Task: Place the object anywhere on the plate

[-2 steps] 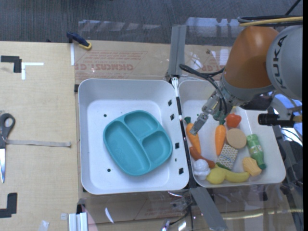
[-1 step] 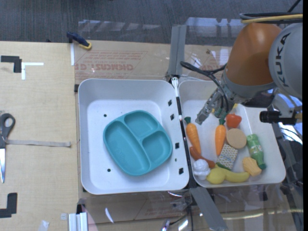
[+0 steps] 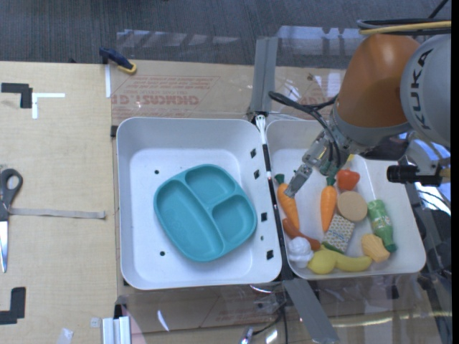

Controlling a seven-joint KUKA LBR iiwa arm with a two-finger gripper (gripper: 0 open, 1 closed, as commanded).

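Half the right bin (image 3: 401, 264) arm-covered.

Light wood counter (image 3: 57, 264). Two shallow white bins side by side: left bin (image 3: 133, 213) mid-counter, right bin (image 3: 401, 264) touching it toward the right edge. Scissors (image 3: 7, 206) at the left edge, grey tape strip (image 3: 61, 213) beside them. Black corner marks (image 3: 18, 92) near the far left and near left corners. Blue-yellow clamp (image 3: 118, 59) at the far edge.
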